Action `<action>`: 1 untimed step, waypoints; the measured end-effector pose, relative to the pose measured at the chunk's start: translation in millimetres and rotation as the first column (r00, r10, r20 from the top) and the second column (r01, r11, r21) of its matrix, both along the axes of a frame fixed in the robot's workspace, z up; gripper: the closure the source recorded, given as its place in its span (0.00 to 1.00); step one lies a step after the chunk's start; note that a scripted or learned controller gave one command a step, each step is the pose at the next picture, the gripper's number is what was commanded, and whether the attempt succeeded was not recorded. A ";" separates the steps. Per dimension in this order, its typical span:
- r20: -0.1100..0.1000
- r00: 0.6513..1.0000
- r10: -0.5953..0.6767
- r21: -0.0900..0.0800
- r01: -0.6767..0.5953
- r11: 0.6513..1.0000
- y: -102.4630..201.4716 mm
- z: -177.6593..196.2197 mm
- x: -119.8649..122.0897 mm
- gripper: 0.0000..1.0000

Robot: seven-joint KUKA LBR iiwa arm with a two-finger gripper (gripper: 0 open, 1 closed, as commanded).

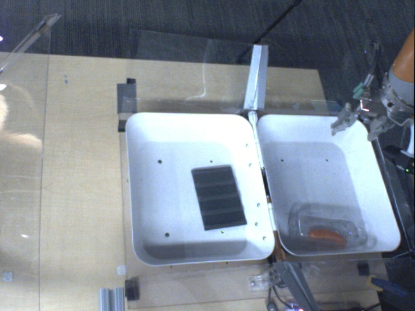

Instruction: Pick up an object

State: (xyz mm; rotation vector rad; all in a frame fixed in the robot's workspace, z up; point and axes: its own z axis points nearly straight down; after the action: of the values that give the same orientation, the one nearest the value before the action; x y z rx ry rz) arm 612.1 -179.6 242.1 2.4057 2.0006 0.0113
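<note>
We see two white bins side by side on the tabletop (71,193). In the left bin (146,173) a dark ridged rectangular pad (219,197) lies flat near the middle. In the right bin (298,154) a clear plastic container with something orange inside (326,230) rests near the front wall. The gripper (358,118) hangs over the right bin's far right corner, fingers spread, with nothing between them.
</note>
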 end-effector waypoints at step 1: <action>-0.012 0.999 0.045 0.005 -0.045 0.999 28.2 -141.8 -96.2 0.00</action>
State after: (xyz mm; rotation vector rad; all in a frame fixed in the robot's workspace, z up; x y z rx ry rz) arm 515.9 -151.4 100.3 2.3687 2.0617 0.0027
